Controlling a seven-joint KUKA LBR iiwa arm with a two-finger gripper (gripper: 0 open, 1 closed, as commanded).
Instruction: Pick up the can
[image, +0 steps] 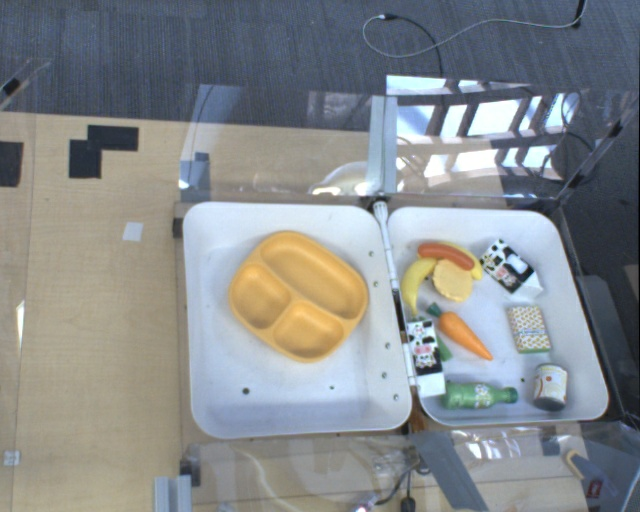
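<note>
The can (549, 386) is a small tin with a pale label and a dark base. It stands in the front right corner of the right bin (570, 268), just right of a green bottle (478, 396) lying on its side.
The right bin also holds a banana (415, 282), a sausage (447, 254), a round yellow biscuit (452, 284), a carrot (465, 336), two cow-print cartons (424, 352) (507, 266) and a cracker box (527, 328). A yellow divided plate (297, 293) lies in the left bin (215, 400).
</note>
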